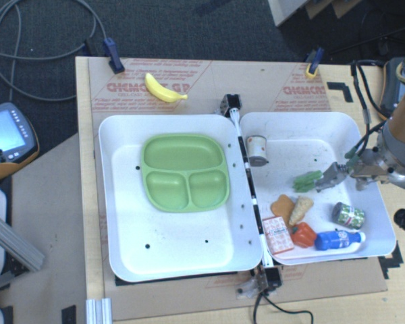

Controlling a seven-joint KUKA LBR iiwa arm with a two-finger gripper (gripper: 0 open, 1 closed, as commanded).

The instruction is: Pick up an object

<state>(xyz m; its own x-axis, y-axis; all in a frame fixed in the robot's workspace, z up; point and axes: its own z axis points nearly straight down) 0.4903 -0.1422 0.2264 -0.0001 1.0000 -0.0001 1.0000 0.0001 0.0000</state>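
A cardboard-covered tabletop (pixel 189 79) printed with red lettering stands on dark grey carpet (pixel 189 19). Blue clamps (pixel 112 54) pin its far edge. A grey cable (pixel 27 52) loops on the floor at upper left, near a screened device (pixel 7 137).

A pale green divided tray (pixel 184 172) lay in a white bin (pixel 121 235), a yellow banana (pixel 163 88) on brown cardboard (pixel 209 86) printed in red, and a blue bottle (pixel 337 239) beside a red toy (pixel 304 235).
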